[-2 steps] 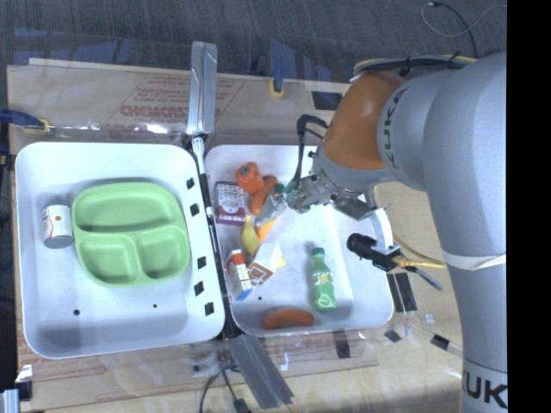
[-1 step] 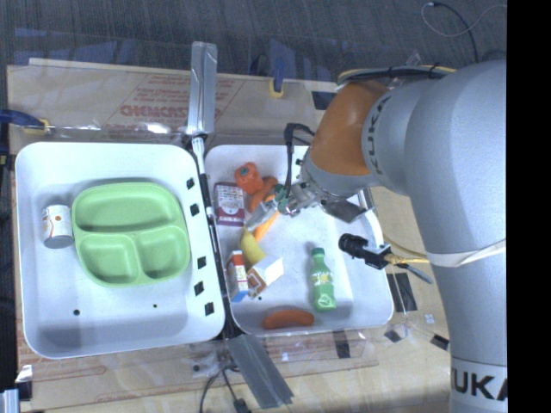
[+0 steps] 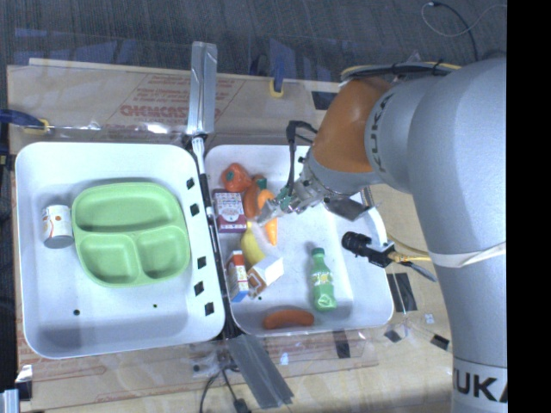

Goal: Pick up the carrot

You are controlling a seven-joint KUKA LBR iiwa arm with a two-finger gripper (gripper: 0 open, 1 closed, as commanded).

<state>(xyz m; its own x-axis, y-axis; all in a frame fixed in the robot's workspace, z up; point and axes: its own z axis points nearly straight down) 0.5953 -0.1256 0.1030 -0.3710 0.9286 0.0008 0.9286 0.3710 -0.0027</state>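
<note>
The carrot [image 3: 270,230] is a small orange piece in the right bin [image 3: 370,231], lying among the clutter near the bin's left side, next to a yellow fruit [image 3: 251,246]. My gripper [image 3: 287,201] hangs low over the bin, directly above and slightly right of the carrot, its tip touching or almost touching the carrot's upper end. The wrist hides part of that spot. Another orange round vegetable [image 3: 237,179] with a green top sits further back.
The right bin also holds a red-and-white box [image 3: 228,211], a white carton [image 3: 268,271], a green bottle [image 3: 322,280] and a brown sausage [image 3: 288,318]. The left bin [image 3: 103,325] holds a green divided plate [image 3: 131,231] and a small can [image 3: 57,225].
</note>
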